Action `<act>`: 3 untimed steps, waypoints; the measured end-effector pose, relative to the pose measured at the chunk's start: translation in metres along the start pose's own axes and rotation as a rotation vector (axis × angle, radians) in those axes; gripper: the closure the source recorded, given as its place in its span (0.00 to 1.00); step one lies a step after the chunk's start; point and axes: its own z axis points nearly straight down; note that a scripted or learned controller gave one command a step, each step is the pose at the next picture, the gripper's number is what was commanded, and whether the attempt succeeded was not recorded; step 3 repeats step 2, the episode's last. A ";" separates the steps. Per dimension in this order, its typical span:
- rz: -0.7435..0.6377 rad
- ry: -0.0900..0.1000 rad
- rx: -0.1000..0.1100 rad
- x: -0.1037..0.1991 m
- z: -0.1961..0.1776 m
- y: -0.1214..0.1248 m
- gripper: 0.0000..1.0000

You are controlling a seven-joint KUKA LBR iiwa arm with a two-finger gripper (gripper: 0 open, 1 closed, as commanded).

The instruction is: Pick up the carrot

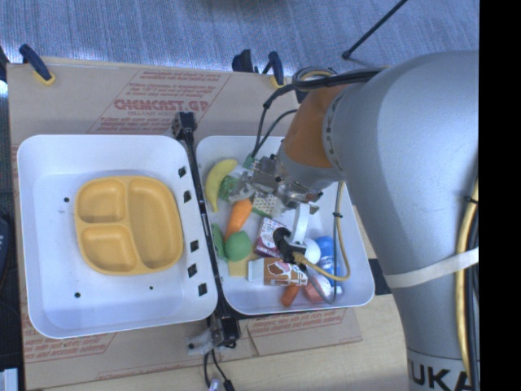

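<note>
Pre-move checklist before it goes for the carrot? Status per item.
1. Carrot located, in the right bin: ok.
2. Carrot top visible and unobstructed: ok.
3. Gripper over the right bin, near the carrot's upper end: ok.
4. Jaws state: cannot tell, the wrist blocks the view.
5. Room around the carrot: not ok, banana and green ball crowd it.
6. Carrot already held: cannot tell.
</note>
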 end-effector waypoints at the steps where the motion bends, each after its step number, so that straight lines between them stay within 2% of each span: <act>1: 0.000 -0.006 0.002 -0.003 -0.010 0.001 1.00; 2: 0.014 -0.005 0.019 0.050 -0.170 0.017 1.00; 3: 0.014 -0.005 0.019 0.050 -0.170 0.017 1.00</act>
